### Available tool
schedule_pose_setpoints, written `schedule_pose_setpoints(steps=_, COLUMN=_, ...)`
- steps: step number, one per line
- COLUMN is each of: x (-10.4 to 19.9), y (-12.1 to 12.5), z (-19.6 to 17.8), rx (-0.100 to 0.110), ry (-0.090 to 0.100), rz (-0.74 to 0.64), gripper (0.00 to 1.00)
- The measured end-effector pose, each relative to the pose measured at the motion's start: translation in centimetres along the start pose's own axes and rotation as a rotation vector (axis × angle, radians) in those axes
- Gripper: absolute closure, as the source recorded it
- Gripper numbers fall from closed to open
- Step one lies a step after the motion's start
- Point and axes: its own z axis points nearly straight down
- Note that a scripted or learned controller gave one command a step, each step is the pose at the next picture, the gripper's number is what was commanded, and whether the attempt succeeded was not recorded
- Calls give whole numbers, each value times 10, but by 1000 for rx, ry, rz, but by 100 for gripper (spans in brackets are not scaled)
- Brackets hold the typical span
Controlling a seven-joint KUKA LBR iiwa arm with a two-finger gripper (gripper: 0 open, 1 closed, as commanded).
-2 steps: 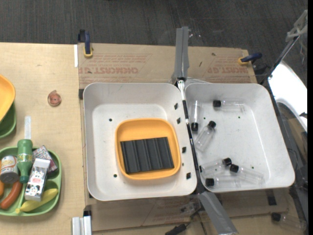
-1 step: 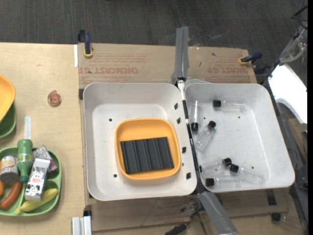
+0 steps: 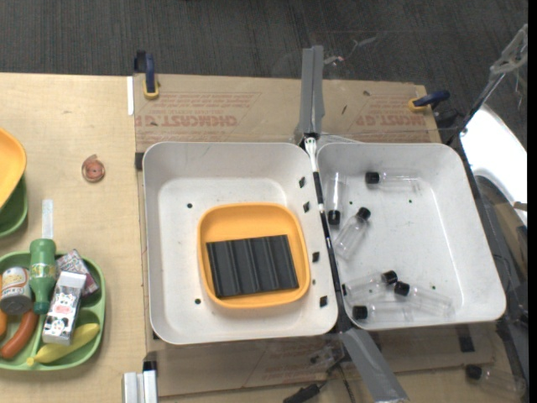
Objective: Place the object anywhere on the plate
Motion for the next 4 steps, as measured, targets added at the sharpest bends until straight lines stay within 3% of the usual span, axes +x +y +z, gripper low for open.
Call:
schedule_pose_setpoints(steps=2, x=-3, y=-1, z=1, rx=-3, ry=-2, rz=-823, gripper=0)
schedule_pose_setpoints(steps=3, x=-3, y=-1, z=1, rx=-3, ry=-2, rz=-1091, gripper=0)
schedule_pose_setpoints(steps=4, x=-1, y=22, z=2, rx=-7, ry=-4, rz=-1509, gripper=0)
